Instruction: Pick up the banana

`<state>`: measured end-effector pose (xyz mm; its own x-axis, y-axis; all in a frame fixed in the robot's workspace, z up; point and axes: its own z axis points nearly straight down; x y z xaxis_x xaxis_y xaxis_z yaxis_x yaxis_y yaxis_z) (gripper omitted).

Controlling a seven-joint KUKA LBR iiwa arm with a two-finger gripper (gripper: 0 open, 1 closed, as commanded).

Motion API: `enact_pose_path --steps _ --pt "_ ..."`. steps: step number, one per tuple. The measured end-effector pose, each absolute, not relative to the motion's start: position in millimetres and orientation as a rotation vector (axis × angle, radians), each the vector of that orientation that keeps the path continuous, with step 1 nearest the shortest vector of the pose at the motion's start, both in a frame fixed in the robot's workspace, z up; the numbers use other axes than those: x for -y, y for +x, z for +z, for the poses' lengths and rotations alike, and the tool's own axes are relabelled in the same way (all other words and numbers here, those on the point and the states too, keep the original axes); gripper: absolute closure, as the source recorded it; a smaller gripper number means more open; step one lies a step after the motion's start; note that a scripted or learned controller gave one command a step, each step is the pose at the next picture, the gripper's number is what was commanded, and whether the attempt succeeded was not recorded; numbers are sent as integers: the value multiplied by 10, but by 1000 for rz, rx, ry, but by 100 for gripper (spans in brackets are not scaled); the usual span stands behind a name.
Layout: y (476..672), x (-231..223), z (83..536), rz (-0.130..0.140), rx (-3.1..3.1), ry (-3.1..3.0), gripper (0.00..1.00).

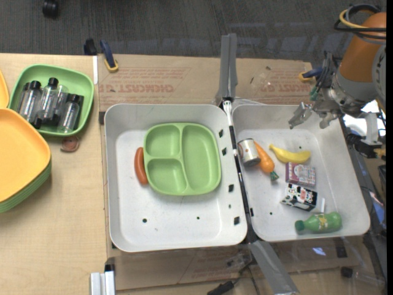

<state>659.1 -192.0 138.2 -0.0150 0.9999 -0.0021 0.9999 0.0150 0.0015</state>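
Banana [290, 154]: lying flat on the floor of the right bin [344, 165], curved, in the bin's upper middle, untouched.
Hand [311, 114]: up at the far right corner of the right bin, above and to the right of the banana and well apart from it; two dark fingers splayed open, nothing between them.
Arm [362, 54]: grey with its orange band, coming in over the right bin's far right corner.
Carrot [265, 158]: just left of the banana, lying at a slant, green tip pointing down toward the bin's near side.
Silver can [248, 152]: on its side, touching the carrot on the side away from the banana, close to the bin's left wall.
Purple carton [301, 174]: just below the banana, flat.
Black-and-white carton [299, 196]: below the purple carton, farther from the banana.
Green bottle [319, 223]: on its side, the farthest thing from the banana in this bin, by the near wall.
Left bin [123, 214]: well left of the banana; a green divided plate [182, 158] sits inside with a red sausage [140, 165] beside its left edge.
Tabletop [55, 238]: far left of the banana, a green tray [83, 85] of bottles and stacked orange plates [21, 165].
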Motion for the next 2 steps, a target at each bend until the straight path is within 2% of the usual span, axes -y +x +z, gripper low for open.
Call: enact_pose_path --steps 1,2 --pt "6148 1278 912 -2 -2243 2201 0" --pt "5729 1260 916 -1 -2321 2118 0"
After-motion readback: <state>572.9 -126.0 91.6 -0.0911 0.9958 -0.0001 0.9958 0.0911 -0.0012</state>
